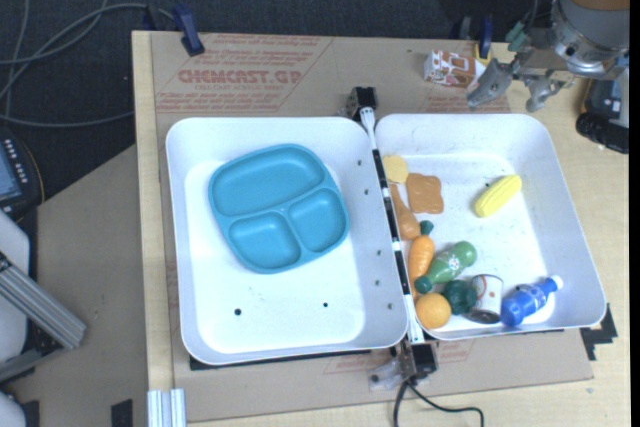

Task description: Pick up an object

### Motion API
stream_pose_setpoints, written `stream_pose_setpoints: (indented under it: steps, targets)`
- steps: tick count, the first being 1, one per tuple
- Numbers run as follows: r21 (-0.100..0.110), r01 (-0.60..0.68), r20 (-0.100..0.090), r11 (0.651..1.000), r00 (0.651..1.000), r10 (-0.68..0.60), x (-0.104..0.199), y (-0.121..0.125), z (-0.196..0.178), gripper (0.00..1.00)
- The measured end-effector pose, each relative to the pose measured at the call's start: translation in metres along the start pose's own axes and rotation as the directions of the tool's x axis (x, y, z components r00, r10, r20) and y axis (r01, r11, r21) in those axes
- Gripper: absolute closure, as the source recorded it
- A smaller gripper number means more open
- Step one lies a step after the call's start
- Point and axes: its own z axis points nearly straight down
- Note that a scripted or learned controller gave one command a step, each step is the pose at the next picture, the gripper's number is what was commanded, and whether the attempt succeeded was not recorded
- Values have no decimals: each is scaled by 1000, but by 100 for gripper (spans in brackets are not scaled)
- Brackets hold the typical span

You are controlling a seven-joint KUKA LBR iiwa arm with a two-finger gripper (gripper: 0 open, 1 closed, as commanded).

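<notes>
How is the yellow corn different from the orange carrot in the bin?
The corn is yellow all over; the carrot is orange with a green top. The corn lies by itself on bare bin floor, while the carrot is crowded among other toys by the bin's left wall. The corn lies at a slant; the carrot points nearly straight up the picture. Both are toy foods in the right bin.

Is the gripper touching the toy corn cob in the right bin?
Apart. The camera view shows the gripper above the right bin's far rim, with bare white floor between it and the corn cob.
</notes>
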Motion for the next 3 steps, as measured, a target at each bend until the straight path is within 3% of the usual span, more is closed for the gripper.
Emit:
stream_pose_setpoints:
  steps: [1,2,3]
  targets:
    - [16,-6,-2,1000,1000,6,-53,-31,158,0]
    - [-29,0,16,1000,1000,1,-34,-56,172,0]
    - [8,-3,-4,1000,1000,3,-7,-157,183,0]
